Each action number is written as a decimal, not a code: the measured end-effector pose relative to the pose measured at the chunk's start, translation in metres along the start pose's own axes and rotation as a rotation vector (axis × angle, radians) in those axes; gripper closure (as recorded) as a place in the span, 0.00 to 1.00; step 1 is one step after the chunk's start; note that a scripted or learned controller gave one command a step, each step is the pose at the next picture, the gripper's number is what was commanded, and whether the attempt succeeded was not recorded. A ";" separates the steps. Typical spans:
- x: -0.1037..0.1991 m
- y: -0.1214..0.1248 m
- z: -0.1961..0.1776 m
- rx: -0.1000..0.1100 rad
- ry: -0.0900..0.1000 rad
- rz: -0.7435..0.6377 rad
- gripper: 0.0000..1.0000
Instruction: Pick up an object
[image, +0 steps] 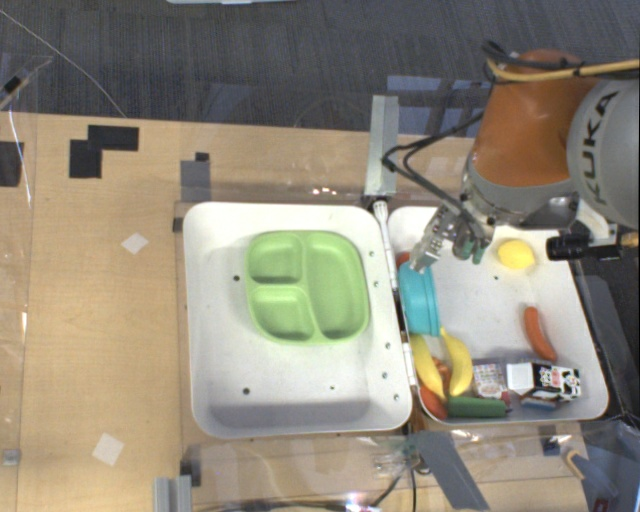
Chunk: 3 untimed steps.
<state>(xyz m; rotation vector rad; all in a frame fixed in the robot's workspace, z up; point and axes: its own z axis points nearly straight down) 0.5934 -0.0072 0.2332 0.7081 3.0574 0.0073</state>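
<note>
Even light, perhaps slightly soft

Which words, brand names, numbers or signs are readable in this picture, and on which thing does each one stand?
"KUKA": on the grey arm, printed sideways and cut by the picture's edge.
Small packets in the right bin: printed, but too small and blurred to read.
Nothing else bears readable text.

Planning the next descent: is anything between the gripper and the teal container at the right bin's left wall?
Nothing visible does. The gripper hangs just above the upper end of the teal container, with bare bin floor between them. The lemon lies off to the side.
</note>
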 end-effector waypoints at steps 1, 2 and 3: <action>0.015 0.093 0.035 0.000 0.001 0.054 1.00; -0.037 0.043 -0.042 -0.002 -0.014 0.120 1.00; -0.055 -0.056 -0.022 0.005 -0.006 -0.056 1.00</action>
